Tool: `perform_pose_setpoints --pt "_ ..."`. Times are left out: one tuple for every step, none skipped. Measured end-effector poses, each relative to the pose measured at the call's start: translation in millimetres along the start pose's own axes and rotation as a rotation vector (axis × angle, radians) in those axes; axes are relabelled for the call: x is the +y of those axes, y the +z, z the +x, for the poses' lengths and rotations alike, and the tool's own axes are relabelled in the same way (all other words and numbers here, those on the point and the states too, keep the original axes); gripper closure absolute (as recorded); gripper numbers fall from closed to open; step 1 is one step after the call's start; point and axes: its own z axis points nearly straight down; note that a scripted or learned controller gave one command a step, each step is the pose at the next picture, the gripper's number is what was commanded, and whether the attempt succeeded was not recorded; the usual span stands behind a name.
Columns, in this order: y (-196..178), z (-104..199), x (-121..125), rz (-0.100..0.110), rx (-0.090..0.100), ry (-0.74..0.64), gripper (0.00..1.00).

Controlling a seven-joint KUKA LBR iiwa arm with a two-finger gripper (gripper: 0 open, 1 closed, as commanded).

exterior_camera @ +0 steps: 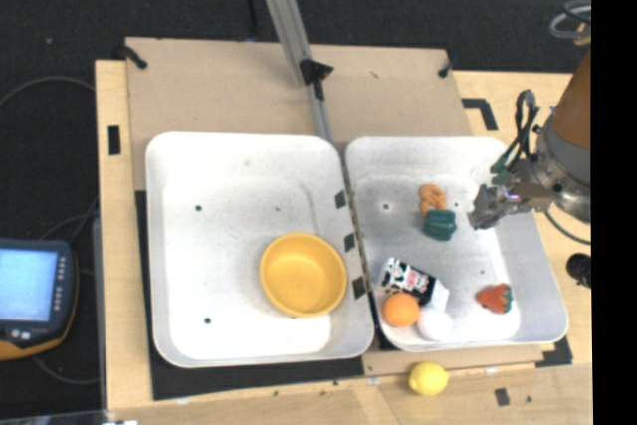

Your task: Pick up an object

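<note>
Left bin: I log one yellow bowl. Right bin: milk carton, orange, white ball, orange toy, green pepper, strawberry. Gripper just right of the pepper (finger spread: cannot tell). Lemon on bench.

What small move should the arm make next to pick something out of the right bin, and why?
Probably a short move toward the dark green object and down over it. The gripper sits just to the view's right of that object, above the right bin, with nothing seen between its fingers. It is the nearest item and stands apart from the cluster at the bin's near edge.
</note>
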Motion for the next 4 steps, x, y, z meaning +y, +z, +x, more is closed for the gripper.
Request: perform_pose_setpoints --pt "3 52 5 0.002 0.0 0.001 1.0" --pt "3 96 16 0.001 -0.001 0.006 1.0" --pt "21 141 23 0.004 0.0 0.005 1.0" --pt "22 194 34 0.002 0.0 0.001 1.0"
